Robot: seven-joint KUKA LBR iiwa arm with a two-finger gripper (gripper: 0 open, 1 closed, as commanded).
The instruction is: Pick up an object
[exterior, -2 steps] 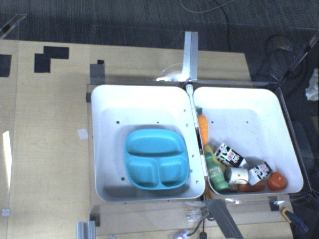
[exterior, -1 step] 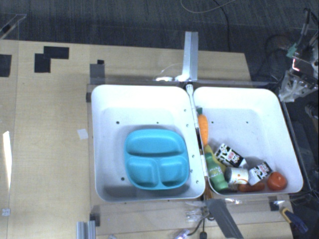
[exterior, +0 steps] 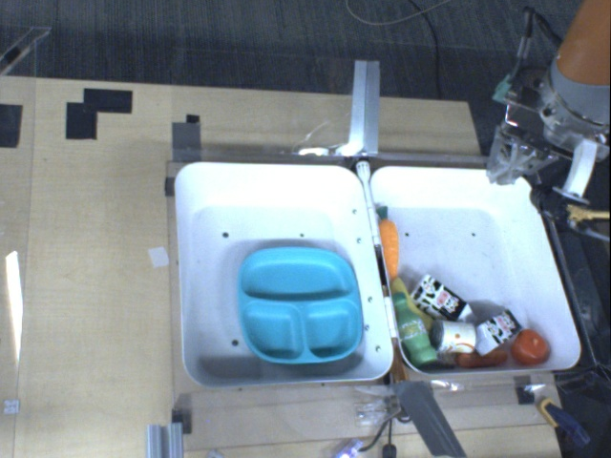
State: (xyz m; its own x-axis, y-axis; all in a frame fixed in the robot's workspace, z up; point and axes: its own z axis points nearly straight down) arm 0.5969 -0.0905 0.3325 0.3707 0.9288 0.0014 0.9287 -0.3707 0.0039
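Pincer: the pincer [exterior: 506, 165] hung over the far right corner of the right bin [exterior: 477, 219]; I could not tell whether it was apart or together.
Risk: the objects lay packed in the near corner, touching one another (a descent there could have nudged neighbours or caught two at once); the tomato [exterior: 531, 347] looked round and likely to roll.
Risk by the wall: the carrot [exterior: 389, 242] and green bottle [exterior: 412, 330] lay against the divider, leaving little room on that side.
Right bin: carrot, green bottle, two cow-print cartons [exterior: 441, 299], tomato.
Left bin [exterior: 205, 198]: a blue tray [exterior: 301, 303], lying flat.
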